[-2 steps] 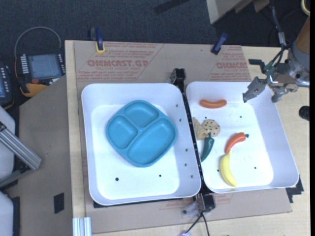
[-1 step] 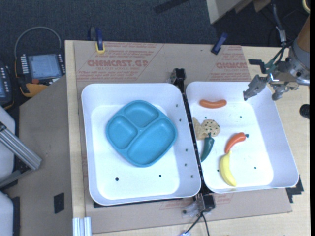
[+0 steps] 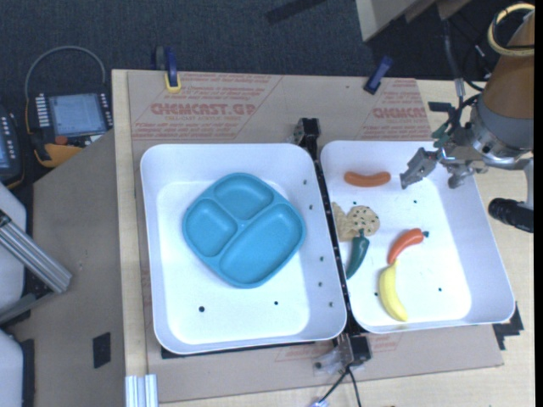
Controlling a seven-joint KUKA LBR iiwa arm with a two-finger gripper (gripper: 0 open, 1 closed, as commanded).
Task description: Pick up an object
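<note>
Gripper [image 3: 434, 170] is hanging open and holding nothing above the right bin [image 3: 475, 299], toward its two o'clock corner, the arm [image 3: 509, 100] slanting in from the right. Hot dog [image 3: 366, 177] is lying just at its nine o'clock; banana [image 3: 391, 292] toward six.

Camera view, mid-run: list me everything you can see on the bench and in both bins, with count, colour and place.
bench: one, tan board with red lettering, under both bins
left bin: one, white, left half
right bin: one, white, right half
divided plate: one, blue, three compartments, centre of left bin
sausage: one, orange-red, top of right bin
cookie: one, tan with dark spots, right bin near its left wall
green pepper: one, dark green, below the cookie
red pepper: one, red-orange, middle of right bin
banana: one, yellow, bottom of right bin
clamps: two, blue, on the bench's far edge
arm: one, grey with orange band, from the right
hand: one, grey, over the right bin's upper right
</note>
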